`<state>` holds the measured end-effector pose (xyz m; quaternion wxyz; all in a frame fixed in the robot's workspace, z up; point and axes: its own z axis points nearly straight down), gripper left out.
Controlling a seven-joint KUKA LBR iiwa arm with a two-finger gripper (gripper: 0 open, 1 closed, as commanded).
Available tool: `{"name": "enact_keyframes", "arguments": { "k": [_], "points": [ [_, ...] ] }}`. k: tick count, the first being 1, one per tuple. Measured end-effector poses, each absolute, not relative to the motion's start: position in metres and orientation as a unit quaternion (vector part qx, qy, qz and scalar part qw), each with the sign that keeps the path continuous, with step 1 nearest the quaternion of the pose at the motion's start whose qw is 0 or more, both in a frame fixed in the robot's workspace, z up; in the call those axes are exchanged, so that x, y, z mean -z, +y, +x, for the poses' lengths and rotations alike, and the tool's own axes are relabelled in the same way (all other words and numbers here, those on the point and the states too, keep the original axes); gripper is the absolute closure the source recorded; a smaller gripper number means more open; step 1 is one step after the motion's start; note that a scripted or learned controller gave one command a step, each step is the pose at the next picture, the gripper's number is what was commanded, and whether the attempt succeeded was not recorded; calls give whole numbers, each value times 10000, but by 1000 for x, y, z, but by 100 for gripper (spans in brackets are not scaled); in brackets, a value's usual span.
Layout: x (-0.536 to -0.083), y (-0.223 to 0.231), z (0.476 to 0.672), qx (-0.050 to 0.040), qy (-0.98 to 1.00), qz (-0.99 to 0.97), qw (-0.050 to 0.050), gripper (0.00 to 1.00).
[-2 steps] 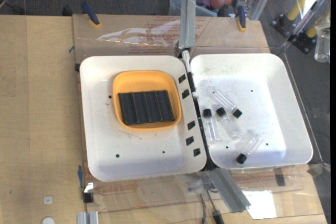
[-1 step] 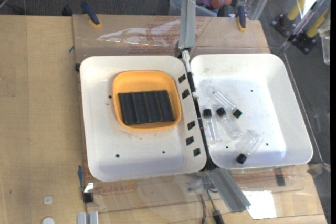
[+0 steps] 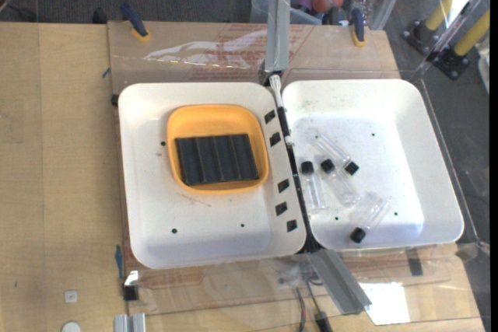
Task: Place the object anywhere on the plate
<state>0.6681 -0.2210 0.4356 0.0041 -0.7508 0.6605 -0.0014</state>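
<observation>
Counter (image 3: 54, 167) of pale wood carries two white bins side by side. In the left bin (image 3: 148, 229), at the left-centre of the frame, there is one orange plate (image 3: 214, 117). On this plate lies one black ribbed block (image 3: 216, 159), flat, and its whole outline is inside the rim. Along the edge where the bins meet, I count five small black tabs (image 3: 275, 138).

The right bin (image 3: 405, 167) holds clear tubes with black caps. Three caps are close together near the middle of the frame, for example this tube (image 3: 327, 165), and a fourth tube (image 3: 358, 234) lies apart, lower in the bin. So there are four caps. The clear bodies are hard to separate, so perhaps one more tube is without a cap.

If the block is the task's thing, I judge the placing is already done. If it is a tube, then the work has not started. In that case the lower tube seems the easier one to take, because it has free space around it, while the three others are nearly touching. A clear round tube may roll or slip, so the grasp should go across the body, near the cap. The release should be low, over the bare orange strip beside the block, so that the tube does not roll off the rim.

Whether the gripper is wide or narrow, I cannot tell.
</observation>
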Motion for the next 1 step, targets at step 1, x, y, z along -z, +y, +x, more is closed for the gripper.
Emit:
{"name": "enact_keyframes", "arguments": {
  "k": [1],
  "points": [
    [-435,-214,668,14,5199,-8542,35,100]
  ]
}}
